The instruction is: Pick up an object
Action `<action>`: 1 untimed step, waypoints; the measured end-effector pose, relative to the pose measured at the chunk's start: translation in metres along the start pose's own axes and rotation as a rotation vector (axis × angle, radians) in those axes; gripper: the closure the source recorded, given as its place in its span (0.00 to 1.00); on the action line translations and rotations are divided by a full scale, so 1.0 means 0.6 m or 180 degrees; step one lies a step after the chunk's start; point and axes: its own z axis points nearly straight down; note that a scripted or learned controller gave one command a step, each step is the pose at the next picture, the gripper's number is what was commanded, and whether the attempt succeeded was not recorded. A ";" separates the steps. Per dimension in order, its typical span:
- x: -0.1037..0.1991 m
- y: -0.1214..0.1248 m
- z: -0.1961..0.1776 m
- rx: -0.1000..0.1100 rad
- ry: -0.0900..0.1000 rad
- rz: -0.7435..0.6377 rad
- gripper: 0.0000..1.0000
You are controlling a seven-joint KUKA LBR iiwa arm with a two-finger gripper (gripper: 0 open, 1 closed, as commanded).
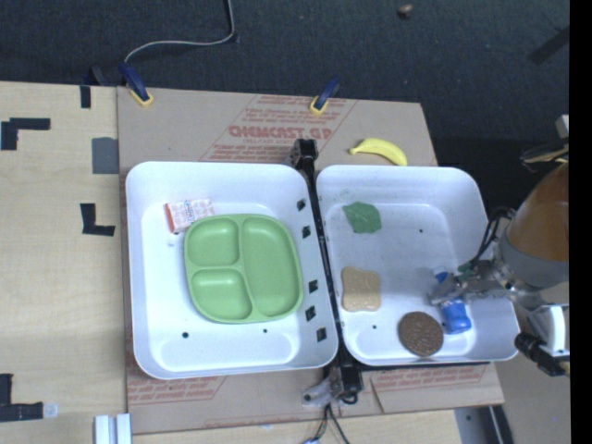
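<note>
My gripper is low in the right bin, near its right wall, with the arm coming in from the right. A small blue object lies right beneath and in front of it, partly covered by the gripper; a blue bit also peeks out at the gripper's far side. A round brown disc lies just left of the blue object. A tan square piece sits further left, and a green lump lies toward the back of the bin.
The left bin holds a green divided plate and a small red-and-white packet. A yellow banana lies on the cardboard behind the right bin. Black clips join the bins along the middle.
</note>
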 end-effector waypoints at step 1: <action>0.133 0.044 -0.130 0.0028 0.0021 -0.0008 1.00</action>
